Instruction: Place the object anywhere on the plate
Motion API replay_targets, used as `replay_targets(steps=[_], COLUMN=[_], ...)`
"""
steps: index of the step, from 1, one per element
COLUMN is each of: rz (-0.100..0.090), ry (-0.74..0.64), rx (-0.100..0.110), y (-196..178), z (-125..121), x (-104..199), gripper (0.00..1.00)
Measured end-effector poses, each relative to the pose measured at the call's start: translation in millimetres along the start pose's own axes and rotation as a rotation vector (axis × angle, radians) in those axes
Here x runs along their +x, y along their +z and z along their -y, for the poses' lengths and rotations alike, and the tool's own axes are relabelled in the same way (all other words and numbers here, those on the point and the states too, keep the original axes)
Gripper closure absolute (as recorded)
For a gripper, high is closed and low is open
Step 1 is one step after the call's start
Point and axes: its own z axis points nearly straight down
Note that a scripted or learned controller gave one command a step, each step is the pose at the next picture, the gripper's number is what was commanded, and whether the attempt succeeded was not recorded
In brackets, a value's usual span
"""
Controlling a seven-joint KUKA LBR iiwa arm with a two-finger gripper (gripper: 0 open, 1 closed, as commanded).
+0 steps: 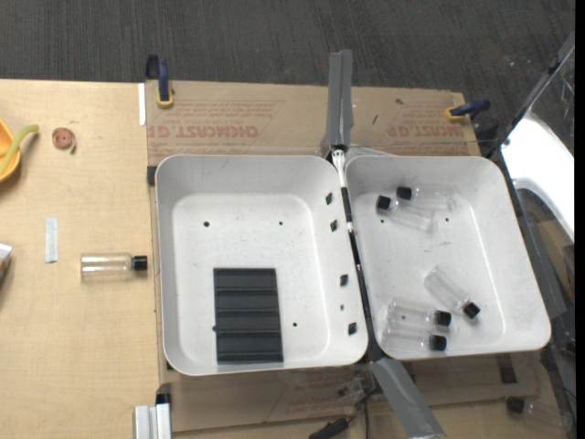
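Observation:
A black ribbed plate (247,315) lies flat in the left bin (183,190), near its front wall. Several clear plastic vials with black caps lie on their sides in the right bin (494,190). One vial (422,214) rests toward the back of that bin, with two black caps (403,193) close to it. Another vial (450,291) lies nearer the front right, and two more (411,318) sit side by side at the front wall.
A further clear vial (110,263) lies on the wooden bench left of the bins. Also there are a small white strip (51,240), a reddish disc (62,138) and a yellow object (9,149). Clamps (157,80) hold the cardboard sheet behind the bins.

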Motion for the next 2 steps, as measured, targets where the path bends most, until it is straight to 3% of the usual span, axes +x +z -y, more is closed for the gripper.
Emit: replay_targets(steps=[1, 2], rz=[0.000, -0.001], ry=[0.001, 0.001], rx=[0.001, 0.000], y=[0, -1], z=[-41, -25], x=[38, 98], gripper=[0.00, 0.00])
